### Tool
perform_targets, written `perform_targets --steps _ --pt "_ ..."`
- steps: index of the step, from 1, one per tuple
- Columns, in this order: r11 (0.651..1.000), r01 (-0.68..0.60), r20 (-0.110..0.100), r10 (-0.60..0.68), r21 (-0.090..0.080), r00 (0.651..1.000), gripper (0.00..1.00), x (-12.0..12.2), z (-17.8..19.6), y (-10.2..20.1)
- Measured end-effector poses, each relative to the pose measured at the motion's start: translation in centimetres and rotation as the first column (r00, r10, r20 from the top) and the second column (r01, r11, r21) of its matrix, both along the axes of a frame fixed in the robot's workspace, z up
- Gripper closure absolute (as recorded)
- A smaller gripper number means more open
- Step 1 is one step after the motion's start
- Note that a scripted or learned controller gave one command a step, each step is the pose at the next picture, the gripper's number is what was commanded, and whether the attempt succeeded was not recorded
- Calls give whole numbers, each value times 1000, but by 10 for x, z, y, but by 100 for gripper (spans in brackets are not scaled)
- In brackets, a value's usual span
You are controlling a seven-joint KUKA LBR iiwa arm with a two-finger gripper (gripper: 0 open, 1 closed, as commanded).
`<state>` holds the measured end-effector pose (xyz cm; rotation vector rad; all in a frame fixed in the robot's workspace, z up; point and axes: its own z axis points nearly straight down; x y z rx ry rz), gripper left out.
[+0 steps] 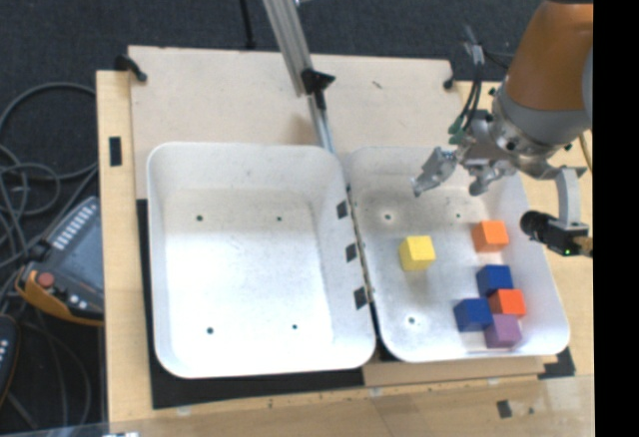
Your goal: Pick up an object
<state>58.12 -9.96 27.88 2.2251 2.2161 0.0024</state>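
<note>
— Reaching in from the right, orange band (554,41) above the grey wrist (529,131)?
— Yes, gripper (460,178) tilted down and leftward, fingers (431,174) spread apart, gripping nothing

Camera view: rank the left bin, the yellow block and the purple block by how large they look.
1. Left bin, by far the largest.
2. Yellow block and purple block: they look about alike, too close to rank.
</note>
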Motion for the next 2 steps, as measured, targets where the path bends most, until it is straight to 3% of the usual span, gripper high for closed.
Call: perform_targets --steps 1,2 --pt "1000 -2 -8 2 -2 1000 0 13 -90 -18" --pt "1000 -3 3 3 -1 1000 0 5 -49 -15"
